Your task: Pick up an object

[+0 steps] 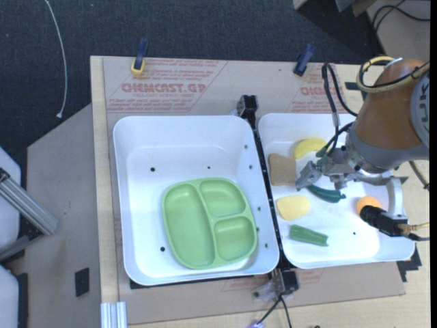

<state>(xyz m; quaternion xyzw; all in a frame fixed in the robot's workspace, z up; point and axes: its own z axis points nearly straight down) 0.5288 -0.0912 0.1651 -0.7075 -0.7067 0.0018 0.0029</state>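
The grey 2-finger claw (308, 176) hangs low in the right white plastic bin (341, 255), its fingers spread and grasping nothing. This looks like the approach step. The pale yellow rounded object (293, 208) lies near, at 7 o'clock; the claw must descend and close.

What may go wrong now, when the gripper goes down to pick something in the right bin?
The gripper hangs between several close items: a brown piece, a teal piece and two yellow pieces. It may push one aside instead of gripping it. The brown piece lies near the bin wall, where fingers may not fit.
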